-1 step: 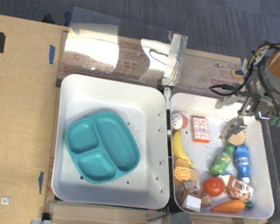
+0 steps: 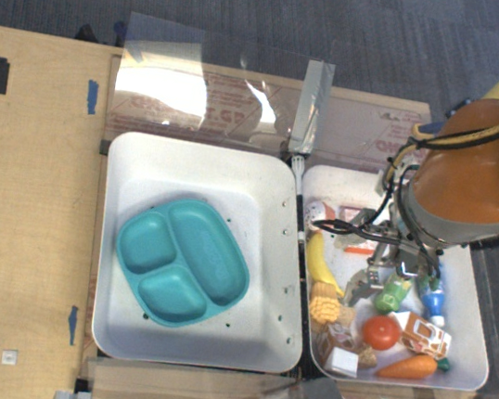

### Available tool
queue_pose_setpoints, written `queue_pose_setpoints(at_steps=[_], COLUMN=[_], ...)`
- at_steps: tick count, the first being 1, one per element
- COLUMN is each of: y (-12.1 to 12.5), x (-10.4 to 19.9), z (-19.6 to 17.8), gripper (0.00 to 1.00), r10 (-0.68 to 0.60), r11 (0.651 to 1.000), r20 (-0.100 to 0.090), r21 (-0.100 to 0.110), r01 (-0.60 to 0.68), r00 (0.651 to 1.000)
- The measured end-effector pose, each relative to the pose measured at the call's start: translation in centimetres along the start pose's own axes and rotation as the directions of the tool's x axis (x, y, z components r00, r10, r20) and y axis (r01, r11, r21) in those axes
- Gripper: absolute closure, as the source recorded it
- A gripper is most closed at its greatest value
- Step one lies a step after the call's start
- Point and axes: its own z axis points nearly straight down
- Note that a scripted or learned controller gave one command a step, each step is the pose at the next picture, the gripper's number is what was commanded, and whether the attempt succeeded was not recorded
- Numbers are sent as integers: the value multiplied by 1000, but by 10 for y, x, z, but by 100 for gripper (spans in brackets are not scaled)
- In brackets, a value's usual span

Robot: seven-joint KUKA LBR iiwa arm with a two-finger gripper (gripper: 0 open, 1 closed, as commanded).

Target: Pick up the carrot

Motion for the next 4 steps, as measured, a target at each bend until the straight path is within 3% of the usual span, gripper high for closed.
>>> queue_pose_setpoints(at_steps=[1,2,3,4], y=[2,30,2,-66], x=[61,60,37,42], z=[6,5,5,94], gripper=[0,0,0,0], r10=[8,-134,-400,-364], r11=[1000,991,917,931], r20=[6,6,10,17], r21=[3,2,6,10], r01=[-8,134,400,364], r00=[1000,991,917,931])
